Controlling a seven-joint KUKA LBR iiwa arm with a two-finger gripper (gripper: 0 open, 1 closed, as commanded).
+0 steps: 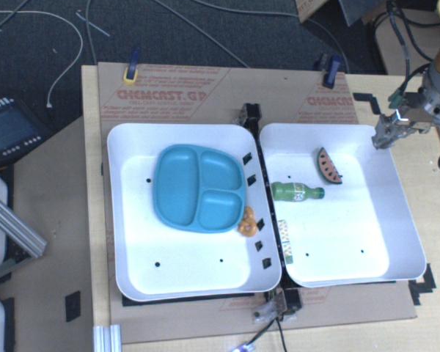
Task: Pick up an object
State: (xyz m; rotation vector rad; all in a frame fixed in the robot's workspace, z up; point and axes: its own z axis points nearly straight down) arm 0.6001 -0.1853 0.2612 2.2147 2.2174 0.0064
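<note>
My metal two-finger gripper [386,133] hangs over the right white bin's [396,218] upper-right rim; whether it is spread, I cannot tell. A watermelon-slice toy [328,166] and green plastic bottle [296,191] lie inside. The left white bin [132,226] holds a blue divided plate [199,188].

Both bins were plain white, the left bin [132,270] dotted with a few small black marks, the right bin [381,255] likewise. The divided plate [198,189] was a flat sky blue. Against its edge sat a small orange-brown lump [247,224]. The bottle [297,192] was green with a pale label. The watermelon slice [328,166] showed red flesh, dark seeds and a dark rind. The bench [95,196] was pale tan, printed with faded red lettering.
</note>
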